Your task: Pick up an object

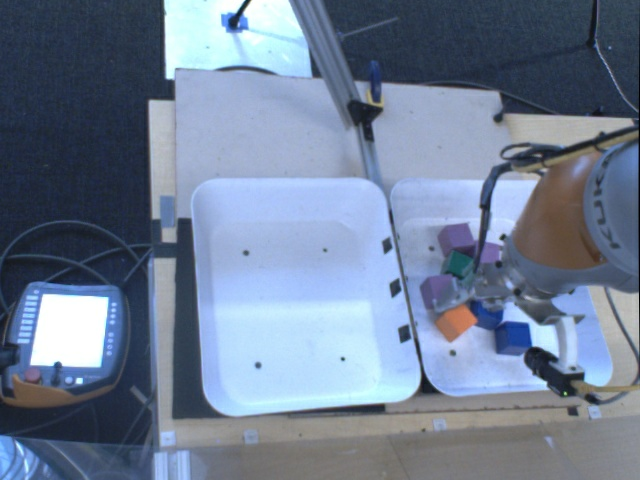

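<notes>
Several small blocks lie clustered in the right bin [430,363]: a purple block [456,238] at the top, a green block [459,264] under it, another purple block [437,291], an orange block [456,321] and two blue blocks [513,337]. My gripper [481,296] reaches down into the middle of this cluster, between the green, purple and orange blocks. The wrist and its orange band cover the fingertips from above, and I see no block lifted off the bin floor.
The left bin [300,288] lies beside the right one, sharing a middle rim. A metal pole [330,53] slants over the board behind the bins. A teach pendant [65,343] with cables rests on the floor at far left.
</notes>
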Available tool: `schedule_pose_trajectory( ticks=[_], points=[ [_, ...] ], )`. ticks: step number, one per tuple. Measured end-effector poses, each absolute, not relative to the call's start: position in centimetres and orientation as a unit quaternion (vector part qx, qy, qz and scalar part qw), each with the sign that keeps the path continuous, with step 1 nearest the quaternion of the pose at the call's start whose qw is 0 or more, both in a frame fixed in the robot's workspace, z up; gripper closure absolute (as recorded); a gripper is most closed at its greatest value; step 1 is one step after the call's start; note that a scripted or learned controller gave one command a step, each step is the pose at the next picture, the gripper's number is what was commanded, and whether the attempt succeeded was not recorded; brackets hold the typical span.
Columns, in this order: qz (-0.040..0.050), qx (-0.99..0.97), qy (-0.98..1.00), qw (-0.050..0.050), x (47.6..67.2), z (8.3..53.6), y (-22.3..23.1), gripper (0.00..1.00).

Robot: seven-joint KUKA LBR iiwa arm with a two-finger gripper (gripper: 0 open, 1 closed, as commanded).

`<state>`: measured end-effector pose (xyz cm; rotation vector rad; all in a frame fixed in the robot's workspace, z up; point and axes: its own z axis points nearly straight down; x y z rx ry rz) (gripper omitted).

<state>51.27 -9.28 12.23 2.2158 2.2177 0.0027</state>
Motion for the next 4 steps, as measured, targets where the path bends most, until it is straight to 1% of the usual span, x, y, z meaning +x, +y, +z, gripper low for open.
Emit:
schedule_pose_trajectory(
  ticks=[1,2,3,4],
  points=[
    [0.0024,0.706,0.708,0.004,51.4,13.5,-9.3,1.0],
    [0.0024,0.705,0.709,0.004,52.0,19.8,-9.7,1.0],
    [0.001,0.706,0.709,0.001,52.1,21.2,-9.7,1.0],
    [0.0018,0.703,0.711,0.0,53.0,22.3,-4.5,1.0]
  ],
)
